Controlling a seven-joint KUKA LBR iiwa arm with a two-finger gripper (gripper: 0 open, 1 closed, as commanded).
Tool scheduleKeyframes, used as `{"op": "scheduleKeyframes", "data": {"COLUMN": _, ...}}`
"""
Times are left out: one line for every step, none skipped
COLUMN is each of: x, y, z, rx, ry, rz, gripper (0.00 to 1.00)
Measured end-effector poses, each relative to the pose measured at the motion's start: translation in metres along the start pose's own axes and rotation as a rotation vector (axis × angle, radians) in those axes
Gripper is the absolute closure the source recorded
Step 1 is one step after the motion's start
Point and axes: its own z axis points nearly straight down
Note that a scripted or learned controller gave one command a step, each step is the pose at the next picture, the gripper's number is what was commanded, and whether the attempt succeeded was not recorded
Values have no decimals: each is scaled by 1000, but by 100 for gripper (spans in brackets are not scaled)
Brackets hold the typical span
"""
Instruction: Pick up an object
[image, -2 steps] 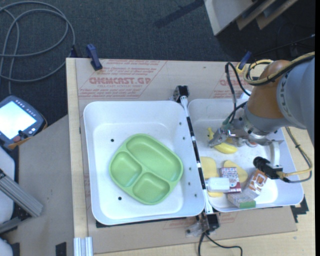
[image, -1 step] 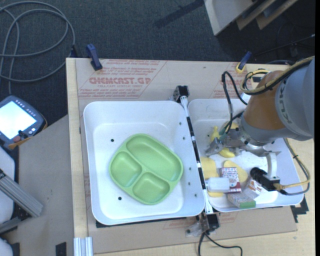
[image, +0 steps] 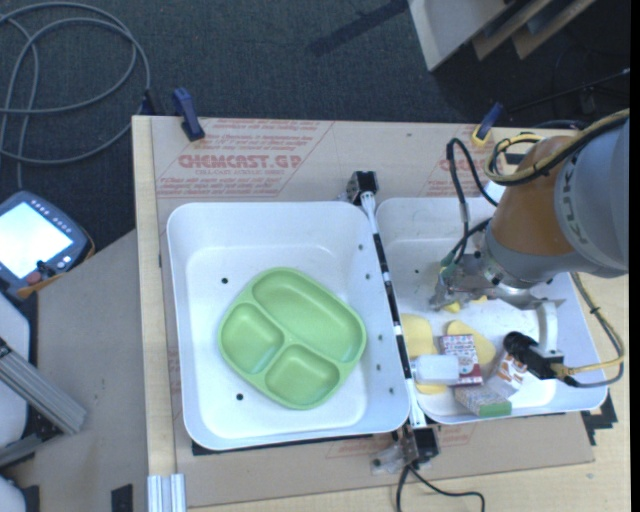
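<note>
The right bin (image: 420, 225) holds a cluster of small things at its near end. A red-and-white patterned box (image: 461, 357) stands there beside a white block (image: 432, 370). A green-topped block (image: 486, 401) lies at the front rim, next to another small red-and-white carton (image: 511, 376). Yellow flat pieces (image: 415, 328) lie just behind them. My gripper (image: 452, 288) hangs low in the middle of this bin, right over another yellow piece (image: 476, 297), a little behind the cluster. The wrist hides what lies directly under it.
The left bin (image: 190, 250) holds a light green divided plate (image: 292, 337) in its middle. The black-clipped rims between the two bins (image: 383, 290) run just left of the gripper. The grey arm with its orange band (image: 535, 215) covers the right bin's far right side.
</note>
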Motion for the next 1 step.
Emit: {"op": "scheduleKeyframes", "data": {"x": 58, "y": -23, "z": -131, "rx": -2, "ry": 0, "rz": -2, "gripper": 100}}
